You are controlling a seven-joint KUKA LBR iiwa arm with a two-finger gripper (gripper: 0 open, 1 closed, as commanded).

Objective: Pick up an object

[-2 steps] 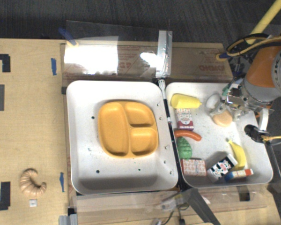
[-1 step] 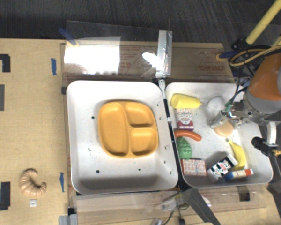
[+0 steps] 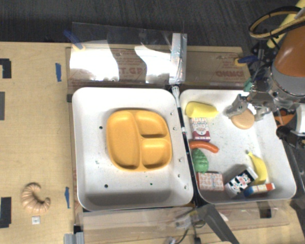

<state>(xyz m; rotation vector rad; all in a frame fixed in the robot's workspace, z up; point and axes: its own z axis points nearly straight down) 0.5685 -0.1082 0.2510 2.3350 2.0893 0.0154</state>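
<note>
My gripper point(image 3: 250, 111) hangs over the back of the right bin point(image 3: 282, 151), below the arm's orange band. A round tan bun-like piece point(image 3: 243, 120) sits between its two grey fingers, which close on it from left and right. Also in this bin are a yellow lemon-like piece point(image 3: 201, 109), a red and white box point(image 3: 201, 128), an orange sausage point(image 3: 204, 146), a green leafy piece point(image 3: 200, 160), a pink patterned box point(image 3: 210, 181), a banana point(image 3: 258, 168), a black and white carton point(image 3: 240, 182) and a small tube point(image 3: 259, 188).
The left bin point(image 3: 86, 151) holds a yellow divided plate point(image 3: 139, 139). A tan croissant-like toy point(image 3: 35, 197) lies on the bench at the lower left. A clear plastic sheet point(image 3: 127, 57) stands behind the bins. Yellow cables point(image 3: 274, 22) loop at the top right.
</note>
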